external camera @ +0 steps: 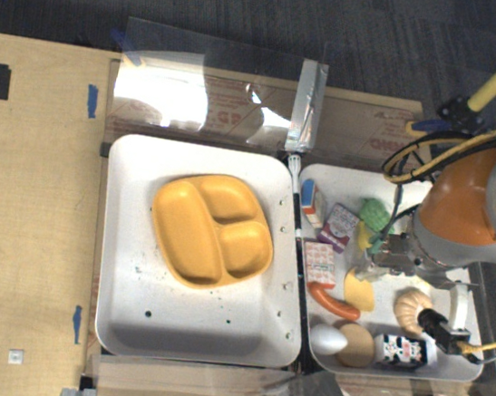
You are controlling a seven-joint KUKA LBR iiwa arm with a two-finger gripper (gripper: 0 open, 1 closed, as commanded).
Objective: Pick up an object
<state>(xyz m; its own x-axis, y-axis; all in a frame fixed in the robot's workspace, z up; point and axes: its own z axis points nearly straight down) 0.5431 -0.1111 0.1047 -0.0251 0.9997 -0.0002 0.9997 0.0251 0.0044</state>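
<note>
Yellow wedge (360,293) lies just below the gripper (368,272) in the right bin (456,381); finger spacing unclear.

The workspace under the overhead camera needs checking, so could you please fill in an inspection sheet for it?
Surface: wooden bench bearing a left bin and a right bin, side by side.
Job's things: the right bin holds a yellow block, red sausage, shell-shaped pastry, small bottle, brown egg-shaped piece, green item and small packets.
Clutter: yellow divided tray in the left bin.
Grippers: tool low over the right bin; finger state hidden.
Cables: yellow and black cables loop near the arm.
Surroundings: clear plastic sheet behind the bins; dark carpet.
</note>
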